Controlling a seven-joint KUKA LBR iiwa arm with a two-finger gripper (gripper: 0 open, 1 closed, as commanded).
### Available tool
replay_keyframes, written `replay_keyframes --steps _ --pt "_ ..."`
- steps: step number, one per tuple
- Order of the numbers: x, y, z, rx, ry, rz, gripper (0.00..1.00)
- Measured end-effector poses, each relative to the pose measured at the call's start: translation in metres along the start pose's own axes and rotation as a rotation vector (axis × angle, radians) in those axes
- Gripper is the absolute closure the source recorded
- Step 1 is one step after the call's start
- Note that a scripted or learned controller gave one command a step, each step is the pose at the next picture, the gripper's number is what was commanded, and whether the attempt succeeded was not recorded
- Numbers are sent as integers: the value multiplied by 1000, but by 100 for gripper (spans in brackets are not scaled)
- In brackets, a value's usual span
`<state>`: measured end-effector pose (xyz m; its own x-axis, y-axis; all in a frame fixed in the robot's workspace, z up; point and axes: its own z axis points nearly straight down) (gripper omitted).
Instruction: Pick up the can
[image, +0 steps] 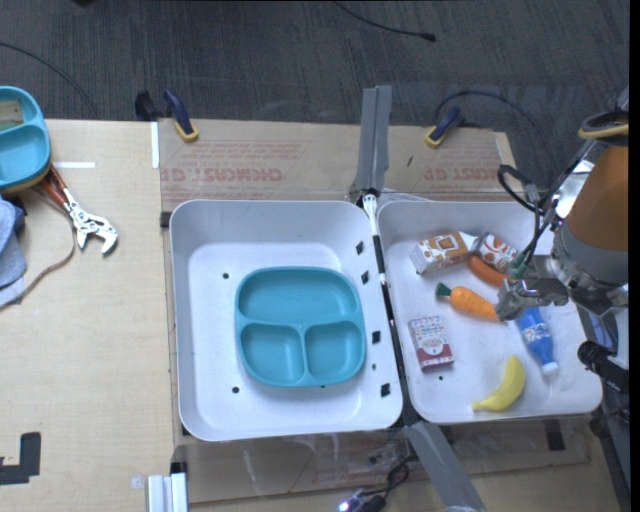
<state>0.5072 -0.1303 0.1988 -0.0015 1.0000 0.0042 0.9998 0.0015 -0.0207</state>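
Note:
The can (496, 247), a small white and red cylinder, lies on its side near the back of the right bin (455, 405). It touches an orange carrot-like piece (485, 270) in front of it. My gripper (522, 291) hangs low over the bin's right half, just in front and to the right of the can. It sits between a toy carrot (470, 302) and a blue tube (537, 340). Nothing shows in its grasp, and the can lies apart from it.
The right bin also holds a white and orange box (442, 251), a red and white carton (431, 342) and a banana (503, 386). A teal divided plate (300, 326) sits in the left bin (200, 400). A wrench (88, 226) lies on the bench at the left.

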Motion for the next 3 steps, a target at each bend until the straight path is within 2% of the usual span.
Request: replay_keyframes --steps 1,2,3 --pt "-1 1 -5 6 1 0 100" --pt "-39 16 18 -13 -1 480 100" --pt "-39 16 14 -4 -2 476 100"
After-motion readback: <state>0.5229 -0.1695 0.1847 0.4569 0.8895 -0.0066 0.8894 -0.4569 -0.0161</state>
